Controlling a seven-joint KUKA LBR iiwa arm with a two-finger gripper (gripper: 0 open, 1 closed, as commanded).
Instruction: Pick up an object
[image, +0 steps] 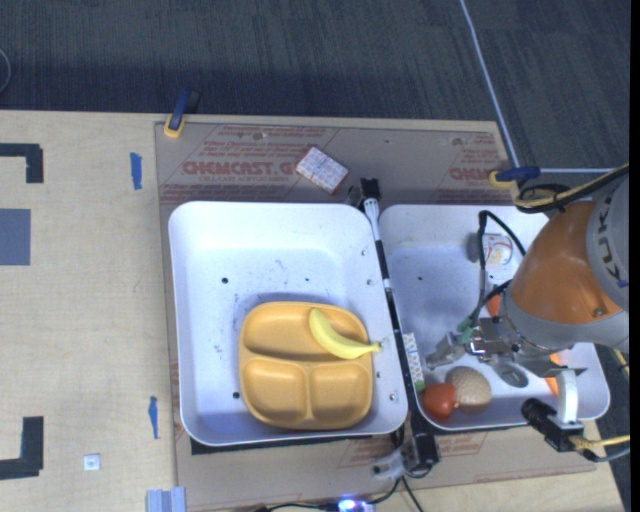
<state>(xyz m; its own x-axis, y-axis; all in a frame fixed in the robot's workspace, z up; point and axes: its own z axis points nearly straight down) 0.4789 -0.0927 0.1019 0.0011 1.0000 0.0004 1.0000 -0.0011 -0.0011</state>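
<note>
Against the near wall of the right bin: small red tomato touching a pale potato-like lump. Probably light, smooth, prone to rolling; best pinched across the middle. Just behind, gripper hovering low; open or closed, cannot tell.

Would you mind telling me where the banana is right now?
The banana lies in the left bin, resting across the upper right part of the yellow tray, near the divide between the two bins.
</note>
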